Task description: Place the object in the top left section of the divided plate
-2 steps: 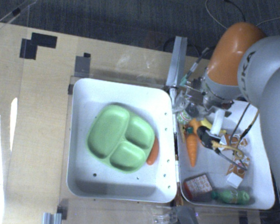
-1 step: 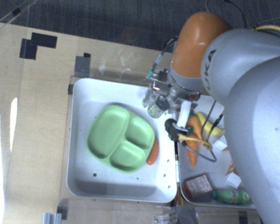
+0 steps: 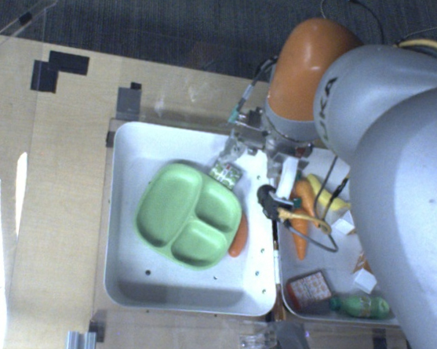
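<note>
A light green divided plate [image 3: 146,200] lies tilted in the left white bin [image 3: 117,228], with one large section and two smaller ones. My gripper [image 3: 226,171] hangs over the plate's upper right edge, below the orange band of the arm. Something small and pale with a pattern shows at its tip, but I cannot make out what it is or whether it is gripped. An orange carrot [image 3: 237,239] lies in the bin against the plate's right rim.
The right bin [image 3: 297,304] holds another carrot [image 3: 301,223], a yellow banana [image 3: 323,195], a green bottle [image 3: 356,306] and a small checked box [image 3: 311,287]. The big grey arm covers most of that bin. A black cable end [image 3: 268,198] hangs over the divide between the bins.
</note>
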Controlling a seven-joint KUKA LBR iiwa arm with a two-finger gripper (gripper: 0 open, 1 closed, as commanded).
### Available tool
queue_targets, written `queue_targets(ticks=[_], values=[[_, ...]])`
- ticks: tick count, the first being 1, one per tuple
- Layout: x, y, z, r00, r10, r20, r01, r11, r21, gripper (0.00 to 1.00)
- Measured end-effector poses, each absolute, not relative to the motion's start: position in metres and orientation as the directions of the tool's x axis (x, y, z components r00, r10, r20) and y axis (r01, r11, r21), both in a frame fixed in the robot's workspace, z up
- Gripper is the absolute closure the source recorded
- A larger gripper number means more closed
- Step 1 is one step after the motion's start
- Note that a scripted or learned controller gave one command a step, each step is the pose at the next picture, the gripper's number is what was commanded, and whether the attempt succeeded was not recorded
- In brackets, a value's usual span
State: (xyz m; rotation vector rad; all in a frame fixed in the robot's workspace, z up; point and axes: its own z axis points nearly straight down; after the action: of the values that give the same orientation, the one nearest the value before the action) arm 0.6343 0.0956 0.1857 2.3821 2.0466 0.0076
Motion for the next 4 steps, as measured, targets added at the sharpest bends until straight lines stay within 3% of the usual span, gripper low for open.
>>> queue_targets(ticks=[1,2,3,4], values=[[0.648,0.087,0.220,0.075,0.997,0.002,0.997,-0.075,0.005,0.00],[0.670,0.029,0.319,0.094,0.996,0.001,0.996,-0.094,0.007,0.00],[0.671,0.031,0.330,0.087,0.996,0.000,0.996,-0.087,0.012,1.00],[0.669,0.086,0.185,0.692,0.722,0.002,0.722,-0.692,0.000,1.00]])
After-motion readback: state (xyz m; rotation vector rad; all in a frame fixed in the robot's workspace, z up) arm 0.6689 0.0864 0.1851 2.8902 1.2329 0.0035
